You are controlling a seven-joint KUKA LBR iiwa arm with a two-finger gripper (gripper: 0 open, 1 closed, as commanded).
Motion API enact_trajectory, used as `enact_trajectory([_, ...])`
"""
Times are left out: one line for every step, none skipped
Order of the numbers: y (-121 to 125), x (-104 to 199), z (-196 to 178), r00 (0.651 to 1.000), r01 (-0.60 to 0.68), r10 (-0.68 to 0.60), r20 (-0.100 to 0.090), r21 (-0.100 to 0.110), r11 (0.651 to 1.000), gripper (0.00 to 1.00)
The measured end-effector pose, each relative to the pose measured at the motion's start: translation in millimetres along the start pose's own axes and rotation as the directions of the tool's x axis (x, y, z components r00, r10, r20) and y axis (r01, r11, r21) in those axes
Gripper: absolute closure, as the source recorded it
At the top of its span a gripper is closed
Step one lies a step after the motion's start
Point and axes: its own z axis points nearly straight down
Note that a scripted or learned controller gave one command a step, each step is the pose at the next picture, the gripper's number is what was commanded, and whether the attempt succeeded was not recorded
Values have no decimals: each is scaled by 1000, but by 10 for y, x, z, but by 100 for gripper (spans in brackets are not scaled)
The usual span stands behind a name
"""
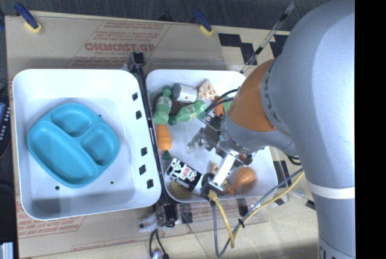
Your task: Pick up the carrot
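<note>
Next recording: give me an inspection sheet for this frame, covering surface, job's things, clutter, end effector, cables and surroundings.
Surface: cardboard-covered bench bearing left bin and right bin.
Job's things: carrot lies at the right bin's left wall, nothing touching it from above.
Clutter: blue divided plate in the left bin; green bottles, black-and-white patterned box and brown rounded item in the right bin.
End effector: end effector low over the right bin, right of the carrot; finger state unclear.
Cables: yellow cables trail off the front edge.
Surroundings: blue clamps; dark floor.
</note>
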Motion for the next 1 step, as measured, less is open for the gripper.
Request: enact_trajectory([377, 238, 590, 993, -115, 115, 0, 5, 993, 0])
